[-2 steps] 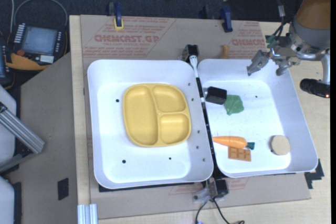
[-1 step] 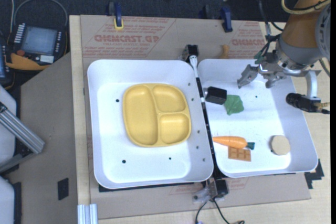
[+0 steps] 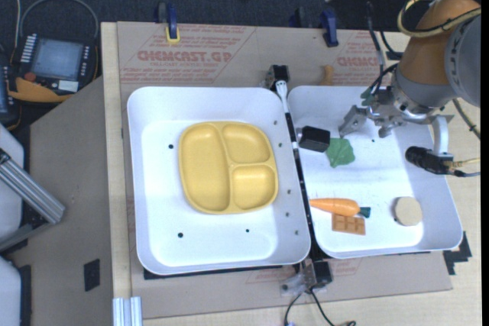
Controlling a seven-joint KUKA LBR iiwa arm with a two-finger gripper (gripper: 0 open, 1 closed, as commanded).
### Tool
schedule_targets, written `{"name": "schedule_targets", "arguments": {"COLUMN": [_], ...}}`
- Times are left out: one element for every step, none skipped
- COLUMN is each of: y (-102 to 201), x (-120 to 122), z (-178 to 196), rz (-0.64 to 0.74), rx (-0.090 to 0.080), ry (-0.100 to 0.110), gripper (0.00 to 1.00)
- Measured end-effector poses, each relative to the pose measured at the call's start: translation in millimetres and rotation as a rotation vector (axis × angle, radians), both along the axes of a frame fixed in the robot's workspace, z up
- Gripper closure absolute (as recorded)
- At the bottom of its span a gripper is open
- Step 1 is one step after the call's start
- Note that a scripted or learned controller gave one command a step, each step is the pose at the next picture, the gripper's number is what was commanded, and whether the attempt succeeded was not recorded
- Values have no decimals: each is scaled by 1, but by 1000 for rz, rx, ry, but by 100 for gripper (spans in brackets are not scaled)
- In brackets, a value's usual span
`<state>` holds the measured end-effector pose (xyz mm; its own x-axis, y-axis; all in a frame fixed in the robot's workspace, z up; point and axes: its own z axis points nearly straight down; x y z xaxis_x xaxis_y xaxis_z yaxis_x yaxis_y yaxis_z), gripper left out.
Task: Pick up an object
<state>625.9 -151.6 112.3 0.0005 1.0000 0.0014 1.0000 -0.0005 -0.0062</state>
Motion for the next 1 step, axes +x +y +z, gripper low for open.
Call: {"name": "schedule_targets", "arguments": {"y": [1], "x": [0], "z": [-29], "rz": [0], "rx": [1], "ry": [-2], "gripper": [0]}}
